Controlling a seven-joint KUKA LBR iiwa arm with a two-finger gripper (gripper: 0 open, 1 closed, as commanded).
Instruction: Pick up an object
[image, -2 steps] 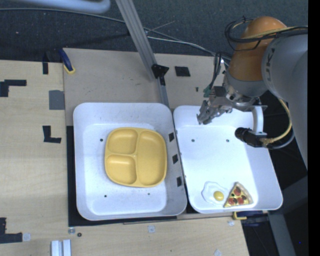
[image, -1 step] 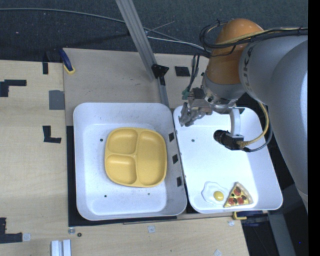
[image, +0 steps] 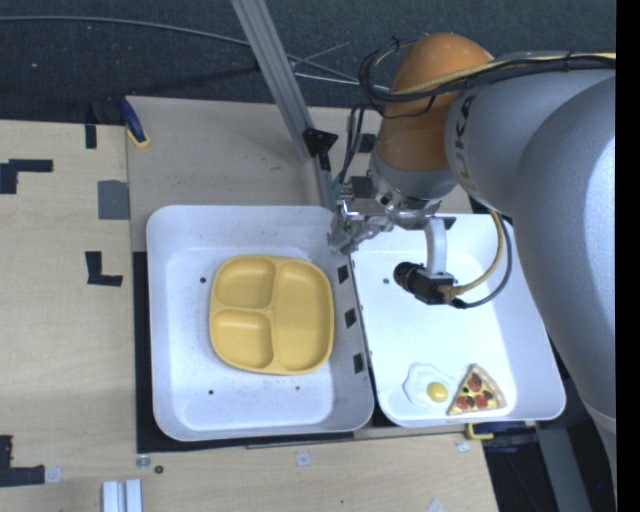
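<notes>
A small toy slice of pizza, triangular with red and dark toppings (image: 476, 392), lies in the near corner of the right-hand shallow white bin (image: 520, 330), close to its near rim. Just beside it, on its left, rests a toy fried egg, white with a yellow yolk (image: 428, 386); the two look to be touching or nearly so. Both lie flat on the bin floor, well apart from the arm's tool.

In the left-hand shallow white bin (image: 180, 300), a yellow plastic plate divided into three compartments (image: 271, 313) sits flat near the middle of the floor. The two bins stand side by side on a pale wooden bench (image: 60, 330).

Farther back, a black cylindrical part on a cable (image: 424, 282) hangs over the far half of the right-hand bin. Beyond it, the two-finger gripper (image: 352, 226) hovers over the far end of the wall shared by the bins, with nothing visible between its metal parts. Whether it is released or clenched cannot be told from this view. Above the gripper rises the grey arm with its orange band (image: 435, 95), reaching in from the right.
</notes>
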